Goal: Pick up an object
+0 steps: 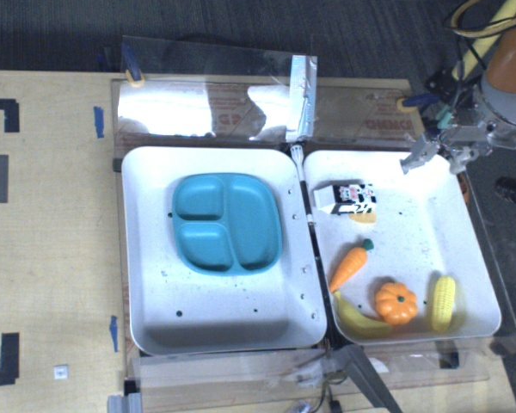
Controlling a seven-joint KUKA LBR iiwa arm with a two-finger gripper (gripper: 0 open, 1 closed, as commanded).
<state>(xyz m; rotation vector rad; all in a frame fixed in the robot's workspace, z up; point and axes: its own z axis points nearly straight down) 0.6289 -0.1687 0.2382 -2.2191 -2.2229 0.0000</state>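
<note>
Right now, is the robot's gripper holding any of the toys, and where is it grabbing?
Nothing is held. The gripper hangs over the right white bin's top corner, with the orange toy carrot and the other toys lying apart from it.

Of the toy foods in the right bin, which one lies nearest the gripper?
The black-and-white cow-patterned toy, near the bin's top left; the carrot, pumpkin, corn and banana lie farther from the gripper.

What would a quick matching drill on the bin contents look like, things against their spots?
Things:
1. blue tray
2. carrot
3. corn cob
4. pumpkin

Places:
A. right bin, near its right wall
B. left bin, middle
C. right bin, beside the divider
D. right bin, front, between banana and corn

Pairs: 1-B, 2-C, 3-A, 4-D
</note>
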